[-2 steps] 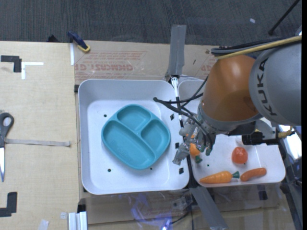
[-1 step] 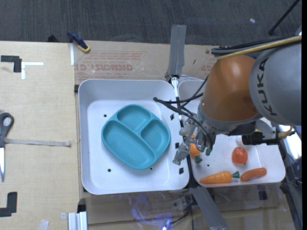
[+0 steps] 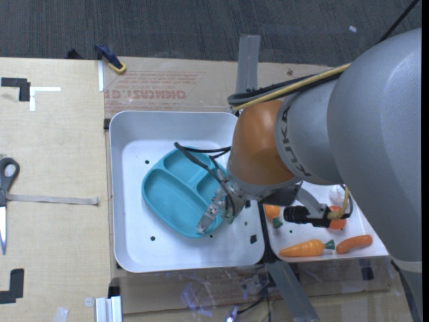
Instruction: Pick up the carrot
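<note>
Your hand (image 3: 216, 215) sits low in the left bin; the carrot (image 3: 305, 248) lies in the right one.

Look at the left bin (image 3: 127, 200): it holds a blue divided tray (image 3: 175, 192), tilted, and the hand is down at the tray's right edge, touching or just above it. You cannot tell from here whether the hand is apart or together, and nothing shows between its tips. In the right bin (image 3: 375, 250) the carrot lies flat near the front wall, its green stub toward a second orange piece (image 3: 354, 243) just beside it. More small orange bits (image 3: 271, 212) lie further back, partly hidden by the arm (image 3: 315, 133). On the desk (image 3: 53, 153), scissors (image 3: 7, 180) lie at the far left.
</note>
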Robot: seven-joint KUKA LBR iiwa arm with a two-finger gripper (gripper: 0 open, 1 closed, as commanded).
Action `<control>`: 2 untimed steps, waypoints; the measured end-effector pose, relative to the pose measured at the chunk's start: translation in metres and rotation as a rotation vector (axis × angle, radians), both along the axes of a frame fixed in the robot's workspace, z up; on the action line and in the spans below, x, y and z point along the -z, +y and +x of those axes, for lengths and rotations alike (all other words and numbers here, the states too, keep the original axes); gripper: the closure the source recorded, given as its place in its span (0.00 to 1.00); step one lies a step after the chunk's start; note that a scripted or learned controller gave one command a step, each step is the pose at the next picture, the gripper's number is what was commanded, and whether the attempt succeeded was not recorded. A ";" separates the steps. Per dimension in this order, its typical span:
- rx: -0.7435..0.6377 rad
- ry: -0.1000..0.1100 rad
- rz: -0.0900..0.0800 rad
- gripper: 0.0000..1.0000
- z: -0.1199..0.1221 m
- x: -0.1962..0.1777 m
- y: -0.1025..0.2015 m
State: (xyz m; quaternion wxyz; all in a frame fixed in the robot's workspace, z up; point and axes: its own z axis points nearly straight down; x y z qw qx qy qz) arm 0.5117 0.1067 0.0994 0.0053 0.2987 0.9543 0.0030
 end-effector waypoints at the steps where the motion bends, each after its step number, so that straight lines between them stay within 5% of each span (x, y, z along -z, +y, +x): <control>1: 0.254 -0.014 0.006 0.00 -0.025 0.001 -0.004; 2: 0.250 -0.013 0.008 1.00 -0.025 -0.006 -0.002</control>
